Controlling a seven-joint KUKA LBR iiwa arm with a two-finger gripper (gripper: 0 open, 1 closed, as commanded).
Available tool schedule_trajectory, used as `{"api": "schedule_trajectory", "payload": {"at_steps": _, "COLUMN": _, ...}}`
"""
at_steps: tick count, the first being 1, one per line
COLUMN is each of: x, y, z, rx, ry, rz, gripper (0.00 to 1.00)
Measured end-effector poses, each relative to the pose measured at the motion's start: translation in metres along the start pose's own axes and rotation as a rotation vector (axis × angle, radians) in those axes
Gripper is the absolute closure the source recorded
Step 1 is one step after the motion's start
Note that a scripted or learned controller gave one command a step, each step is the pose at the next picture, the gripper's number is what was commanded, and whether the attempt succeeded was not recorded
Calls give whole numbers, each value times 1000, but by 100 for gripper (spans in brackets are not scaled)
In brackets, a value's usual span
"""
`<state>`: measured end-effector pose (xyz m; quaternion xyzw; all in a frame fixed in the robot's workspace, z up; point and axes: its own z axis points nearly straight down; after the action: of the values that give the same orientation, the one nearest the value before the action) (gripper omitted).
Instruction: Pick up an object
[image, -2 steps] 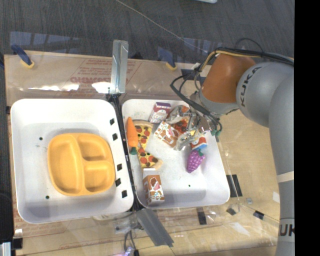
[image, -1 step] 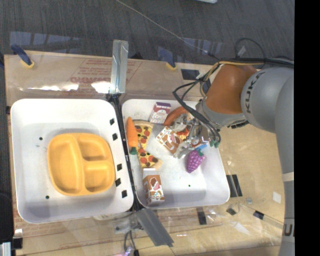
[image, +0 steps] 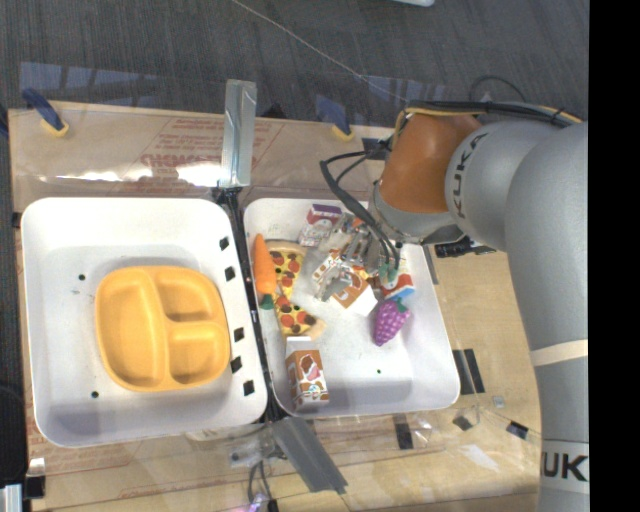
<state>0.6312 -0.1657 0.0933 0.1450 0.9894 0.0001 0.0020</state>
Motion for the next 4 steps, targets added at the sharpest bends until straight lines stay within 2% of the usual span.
{"api": "schedule_trajectory", "payload": {"at_steps": 1, "x": 33, "y": -30, "z": 0, "rx": 0, "ry": 3, "rz": -90, "gripper": 0}}
{"api": "schedule_trajectory", "payload": {"at_steps": 2, "x": -14, "y": -41, "z": -27, "rx": 1, "ry": -2, "rz": -127, "gripper": 0}}
{"api": "schedule_trajectory", "payload": {"at_steps": 3, "x": -29, "y": -41, "z": -1, "rx": 9, "ry": 23, "rz": 214, "gripper": 0}}
{"api": "schedule_trajectory", "payload": {"at_steps": 4, "x": -33, "y": -38, "z": -13, "rx": 4, "ry": 8, "rz": 207, "gripper": 100}}
